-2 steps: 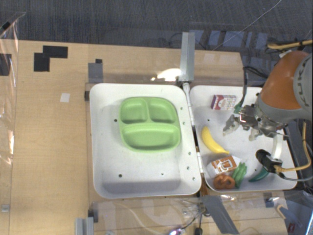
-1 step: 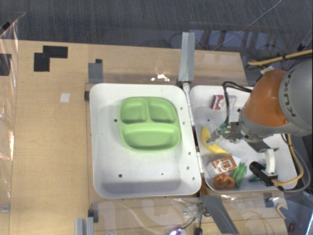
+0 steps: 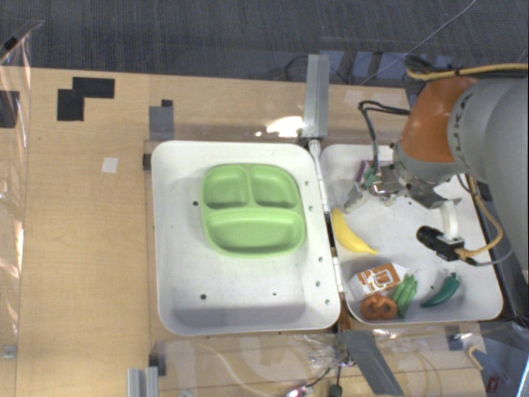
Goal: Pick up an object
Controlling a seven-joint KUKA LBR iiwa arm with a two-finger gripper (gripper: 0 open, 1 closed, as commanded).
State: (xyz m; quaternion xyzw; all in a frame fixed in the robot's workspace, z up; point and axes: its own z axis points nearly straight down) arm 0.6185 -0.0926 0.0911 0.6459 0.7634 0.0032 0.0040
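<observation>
here your gripper (image 3: 361, 198) hangs over the right bin (image 3: 488, 304), above the banana (image 3: 350, 235); you cannot tell its state. the green plate (image 3: 252, 208) sits in the left bin (image 3: 178, 304).

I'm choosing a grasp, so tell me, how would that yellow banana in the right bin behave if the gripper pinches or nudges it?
The banana looks curved and smooth, so it would probably swivel or slide on the right bin floor if nudged. It lies close to the bin's left wall, which may block a finger. It looks like a toy, likely light and stiff.

Light wooden bench (image 3: 83, 246), dark grey carpet floor (image 3: 207, 15)
</observation>
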